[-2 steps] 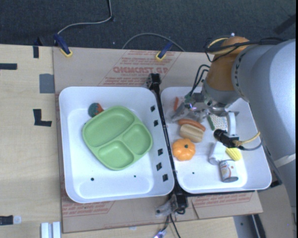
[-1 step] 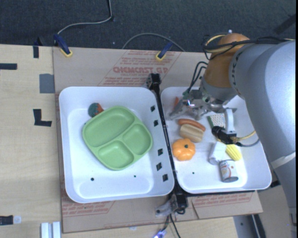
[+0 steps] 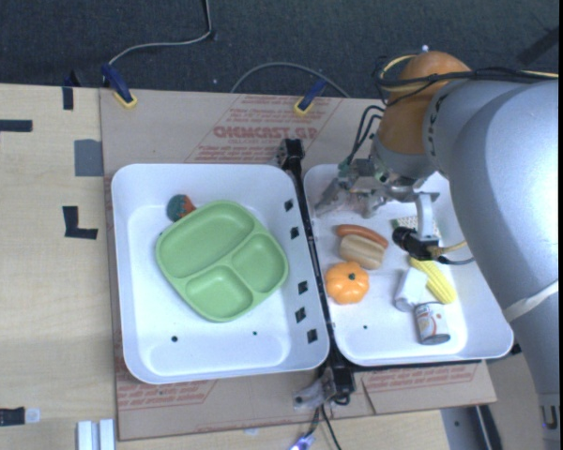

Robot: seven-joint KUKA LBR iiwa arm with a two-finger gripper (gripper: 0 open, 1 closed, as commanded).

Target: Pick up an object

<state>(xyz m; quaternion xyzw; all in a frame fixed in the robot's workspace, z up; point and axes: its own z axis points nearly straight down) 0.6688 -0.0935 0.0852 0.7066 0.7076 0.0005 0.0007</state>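
My gripper (image 3: 342, 190) hangs over the right bin (image 3: 479, 331), splayed open and empty, above the hot dog (image 3: 360, 244). I should descend straight, centring the bun between the jaws.

1. I take the pumpkin (image 3: 347, 283) as my landmark; it lies in the right bin (image 3: 479, 340), near the divider.
2. Just above the pumpkin, the hot dog (image 3: 360, 245) blocks the way.
3. To the right of the pumpkin, the corn (image 3: 433, 279) and the can (image 3: 430, 323) crowd the floor.
4. Below the pumpkin, the white floor is free.
5. Far left of the pumpkin, the green tray (image 3: 222, 260) covers much of the left bin (image 3: 136, 279).
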